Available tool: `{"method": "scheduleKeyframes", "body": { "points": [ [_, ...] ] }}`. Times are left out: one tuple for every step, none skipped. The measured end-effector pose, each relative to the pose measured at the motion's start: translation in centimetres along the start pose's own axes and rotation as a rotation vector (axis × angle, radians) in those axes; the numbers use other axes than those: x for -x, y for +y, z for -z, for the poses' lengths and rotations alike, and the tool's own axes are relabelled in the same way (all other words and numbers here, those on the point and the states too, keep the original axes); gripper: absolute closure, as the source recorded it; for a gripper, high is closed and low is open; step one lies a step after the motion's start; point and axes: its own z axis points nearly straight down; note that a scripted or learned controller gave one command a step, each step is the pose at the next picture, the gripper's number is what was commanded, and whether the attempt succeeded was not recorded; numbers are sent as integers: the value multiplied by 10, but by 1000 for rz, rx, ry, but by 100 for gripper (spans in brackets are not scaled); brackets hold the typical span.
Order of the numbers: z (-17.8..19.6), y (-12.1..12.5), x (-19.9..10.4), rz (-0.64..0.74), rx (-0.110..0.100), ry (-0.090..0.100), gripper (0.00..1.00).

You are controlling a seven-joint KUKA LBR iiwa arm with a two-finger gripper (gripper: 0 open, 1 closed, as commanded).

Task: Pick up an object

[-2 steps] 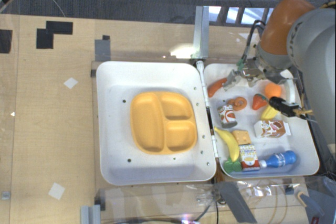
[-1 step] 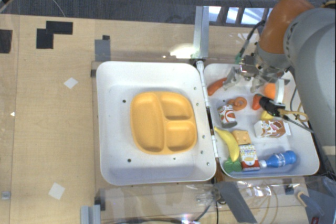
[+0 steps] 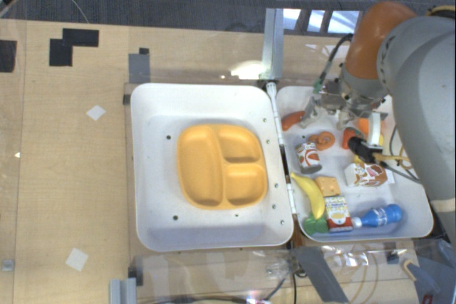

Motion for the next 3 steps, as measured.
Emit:
{"method": "scheduleKeyframes", "body": {
  "points": [
    [-2,-1,-1,1,-2,1,0],
    [-2,-1,-2,2,-2,2,0],
    [-2,-1,-2,2,-2,2,0]
  ]
}}
